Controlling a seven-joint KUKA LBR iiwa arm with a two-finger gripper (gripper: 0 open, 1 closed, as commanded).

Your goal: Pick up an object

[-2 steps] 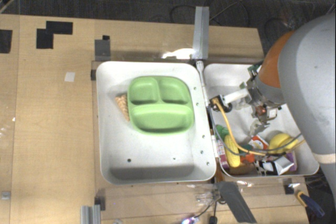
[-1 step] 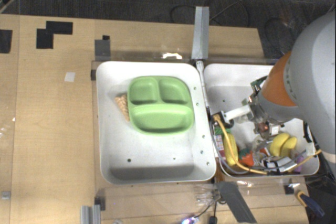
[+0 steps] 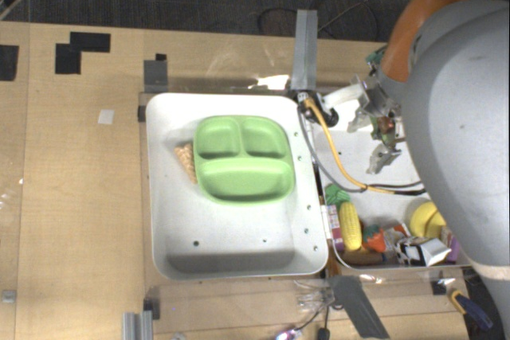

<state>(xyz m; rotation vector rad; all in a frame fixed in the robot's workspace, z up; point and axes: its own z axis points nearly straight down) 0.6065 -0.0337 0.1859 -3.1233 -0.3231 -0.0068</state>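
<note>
- Hovering over the right bin (image 3: 351,149), the pincer (image 3: 381,141) carries nothing; how far apart it stands, I cannot tell.
- Next, probably: descend toward the corn cob (image 3: 350,224).

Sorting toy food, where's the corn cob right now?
The corn cob lies in the right bin, near its front left corner, beside the divider.

Two bins side by side: left bin (image 3: 163,195), right bin (image 3: 351,171). Divided tray (image 3: 241,158) sits in left bin, toward its far half; a flat mesh-like item (image 3: 186,162) pokes out from under tray's left edge. Right bin: corn cob (image 3: 350,224) near-left, small clutter (image 3: 398,243) along near wall. Gripper (image 3: 381,141) over right bin's far half; cable (image 3: 339,163) runs down its left side.
</note>
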